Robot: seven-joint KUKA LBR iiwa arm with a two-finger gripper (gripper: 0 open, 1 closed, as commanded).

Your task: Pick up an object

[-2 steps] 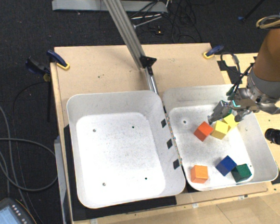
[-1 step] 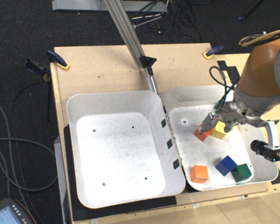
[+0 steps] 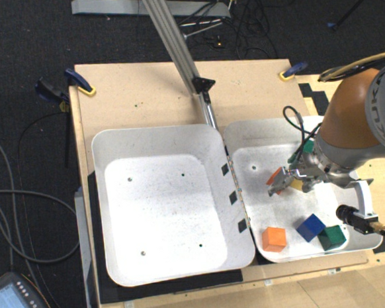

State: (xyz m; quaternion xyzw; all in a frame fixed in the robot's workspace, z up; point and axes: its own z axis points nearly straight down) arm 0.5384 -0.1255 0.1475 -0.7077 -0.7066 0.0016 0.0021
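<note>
Nearest, in the right bin (image 3: 245,154), along its front edge: orange block (image 3: 274,238), blue block (image 3: 311,227), green block (image 3: 332,237) touching the blue. Left bin (image 3: 109,190) alongside. Farther back, my end effector (image 3: 279,184) hangs over the right bin's middle; something orange shows at its tip, though whether it is gripped I cannot tell. Beyond, bare tabletop (image 3: 148,97).

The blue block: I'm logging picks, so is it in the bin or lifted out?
In the bin. The blue block lies on the right bin's floor beside the green block, apart from the gripper.
</note>
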